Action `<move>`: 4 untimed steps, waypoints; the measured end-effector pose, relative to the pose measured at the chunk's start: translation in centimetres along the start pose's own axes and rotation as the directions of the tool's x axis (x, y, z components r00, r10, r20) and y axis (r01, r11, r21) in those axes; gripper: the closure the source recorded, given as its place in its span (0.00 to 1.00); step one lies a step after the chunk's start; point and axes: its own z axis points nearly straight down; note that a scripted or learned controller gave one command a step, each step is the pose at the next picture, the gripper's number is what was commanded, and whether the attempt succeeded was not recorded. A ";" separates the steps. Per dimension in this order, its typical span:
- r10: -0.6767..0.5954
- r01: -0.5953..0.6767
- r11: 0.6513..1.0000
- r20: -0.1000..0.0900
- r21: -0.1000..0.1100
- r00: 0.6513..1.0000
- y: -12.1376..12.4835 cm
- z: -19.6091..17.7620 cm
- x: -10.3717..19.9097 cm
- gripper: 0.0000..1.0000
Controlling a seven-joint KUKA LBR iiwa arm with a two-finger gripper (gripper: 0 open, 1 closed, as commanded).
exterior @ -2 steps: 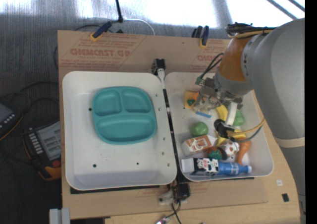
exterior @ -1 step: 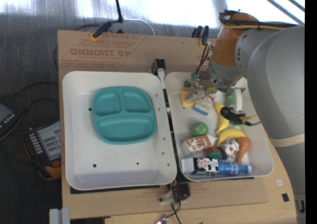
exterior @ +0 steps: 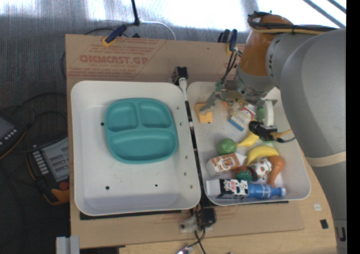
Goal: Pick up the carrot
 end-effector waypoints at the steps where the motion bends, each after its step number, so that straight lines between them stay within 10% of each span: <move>1: -0.184 0.184 0.983 0.001 -0.008 0.983 0.7 -4.6 -4.1 0.00; 2: -0.505 0.505 0.863 0.010 -0.008 0.863 0.8 -1.3 -4.9 0.00; 3: -0.792 0.793 0.609 0.044 -0.022 0.609 -7.4 -0.1 -3.8 0.00; 4: -0.701 0.701 0.713 0.006 -0.001 0.713 -2.0 0.5 -0.5 0.00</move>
